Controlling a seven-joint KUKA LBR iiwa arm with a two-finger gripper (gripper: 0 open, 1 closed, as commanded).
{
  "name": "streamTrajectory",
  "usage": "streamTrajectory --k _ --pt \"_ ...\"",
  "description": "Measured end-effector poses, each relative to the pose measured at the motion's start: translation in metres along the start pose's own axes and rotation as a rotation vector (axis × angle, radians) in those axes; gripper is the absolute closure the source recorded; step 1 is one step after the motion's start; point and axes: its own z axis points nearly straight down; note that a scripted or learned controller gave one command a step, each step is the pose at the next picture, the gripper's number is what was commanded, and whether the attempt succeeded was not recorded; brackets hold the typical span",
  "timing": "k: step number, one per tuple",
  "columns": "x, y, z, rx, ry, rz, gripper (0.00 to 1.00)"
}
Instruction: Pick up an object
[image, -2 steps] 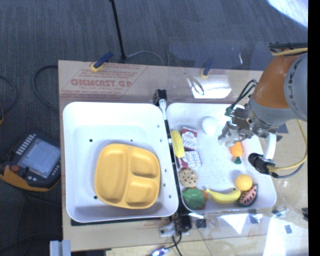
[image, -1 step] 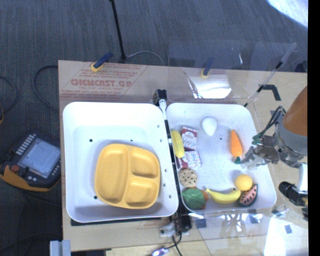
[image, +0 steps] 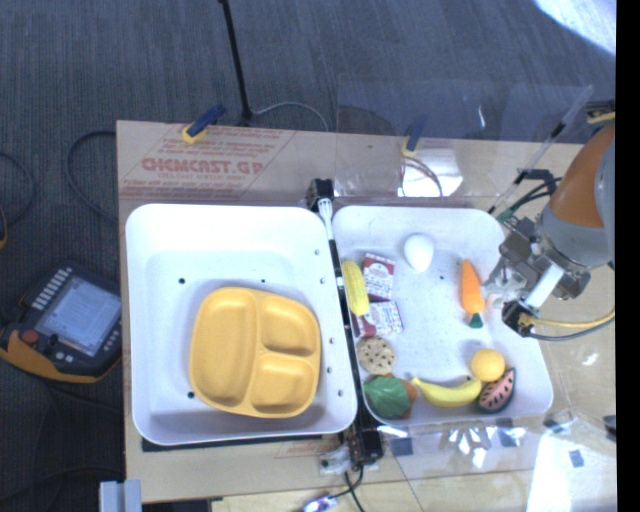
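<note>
Camera view: the tool (image: 522, 283) sits at the right bin's right rim; whether it is open I cannot tell. The carrot (image: 470, 289) lies just left, long axis running near-to-far.

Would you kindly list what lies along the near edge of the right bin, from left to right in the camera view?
Green vegetable → banana → watermelon slice.

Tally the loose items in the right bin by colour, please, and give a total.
Yellow: 3 (corn, banana, lemon)
White: 1 (egg)
Orange: 1 (carrot)
Green: 1 (leafy vegetable)
Brown: 1 (cookie)
Red: 3 (watermelon slice, two packets)
Total: 10
</note>
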Motion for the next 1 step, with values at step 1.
streamTrajectory --k 1 --pt "0.0727 0.0434 -0.0231 0.000 0.000 0.443 1.00"
